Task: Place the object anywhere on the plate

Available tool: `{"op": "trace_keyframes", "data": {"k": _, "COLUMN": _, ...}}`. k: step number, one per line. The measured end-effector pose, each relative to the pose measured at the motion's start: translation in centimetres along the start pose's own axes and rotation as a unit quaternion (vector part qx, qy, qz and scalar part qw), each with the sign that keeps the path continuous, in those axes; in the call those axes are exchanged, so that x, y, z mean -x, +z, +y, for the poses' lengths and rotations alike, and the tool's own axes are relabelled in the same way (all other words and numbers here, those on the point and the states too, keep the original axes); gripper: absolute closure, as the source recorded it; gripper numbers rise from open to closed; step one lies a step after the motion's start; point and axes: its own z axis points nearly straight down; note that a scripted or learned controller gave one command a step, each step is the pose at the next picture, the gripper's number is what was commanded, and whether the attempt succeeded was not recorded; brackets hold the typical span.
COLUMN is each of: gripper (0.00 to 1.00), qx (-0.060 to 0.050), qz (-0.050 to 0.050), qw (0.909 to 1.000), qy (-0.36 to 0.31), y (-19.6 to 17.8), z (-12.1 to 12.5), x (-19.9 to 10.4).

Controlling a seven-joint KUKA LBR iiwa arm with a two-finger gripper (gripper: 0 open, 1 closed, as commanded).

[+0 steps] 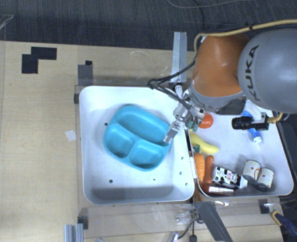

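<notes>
arm (269, 64), grey with orange band, fills upper right of frame and reaches down-left across the divide between the bins, likely so the tool can work over the plate without sweeping the clutter.

left bin (95, 180), centre-left of frame, holds one thing: plate (135, 142), blue, divided into compartments, lying flat and tilted on the diagonal. plenty of bare floor around it, so it makes an easy target.

right bin (277, 153), lower right, holds the loose items, crowded along its left wall and bottom edge.

gripper (171, 134), centre of frame, angled down-left with its tip at the plate's right rim, just above or touching; contact cannot be judged. whether the jaws are apart or together cannot be told at this size, nor whether anything sits between them.

the object: cannot single it out. candidates in the right bin are a yellow banana (204, 145) just beside the divide, a carrot (200, 166) below it, and a small orange ball (206, 121) close under the wrist.

judgement: tool is posed over the rim for a release onto the plate, outcome unconfirmed.
</notes>
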Motion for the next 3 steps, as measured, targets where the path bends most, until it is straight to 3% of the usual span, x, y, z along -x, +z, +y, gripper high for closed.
{"op": "trace_keyframes", "data": {"k": 1, "gripper": 0.00, "qx": 0.000, "qz": 0.000, "qw": 0.9985, "qy": 0.055, "y": -1.8, "z": 3.0, "x": -7.6}}
{"op": "trace_keyframes", "data": {"k": 2, "gripper": 0.00, "qx": -0.002, "qz": 0.002, "qw": 0.9894, "qy": 0.145, "y": 7.4, "z": 7.5, "x": -14.0}}
{"op": "trace_keyframes", "data": {"k": 3, "gripper": 1.00, "qx": -0.004, "qz": 0.003, "qw": 0.9892, "qy": 0.146, "y": 6.8, "z": 7.3, "x": -13.9}}
